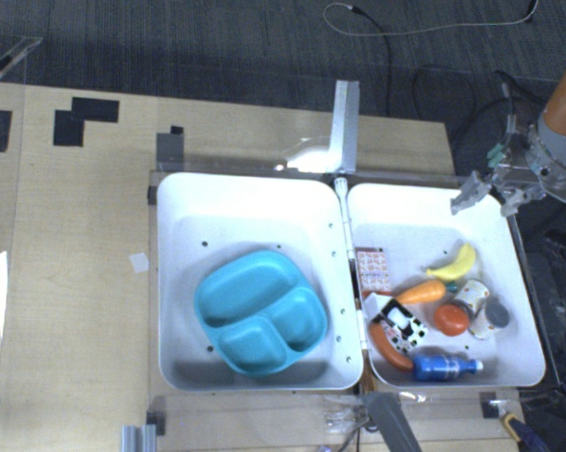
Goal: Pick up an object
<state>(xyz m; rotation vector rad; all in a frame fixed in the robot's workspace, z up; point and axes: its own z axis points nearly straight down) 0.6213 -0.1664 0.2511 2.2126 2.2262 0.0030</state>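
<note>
the gripper hovers over the right bin's far corner, whether its fingers are open or shut unclear, poised above banana, carrot and bottle clustered below.

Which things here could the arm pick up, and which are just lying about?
For the job: banana, carrot, tomato, blue bottle, dice, pincer.
Lying about: blue tray, cable, black marks.
</note>
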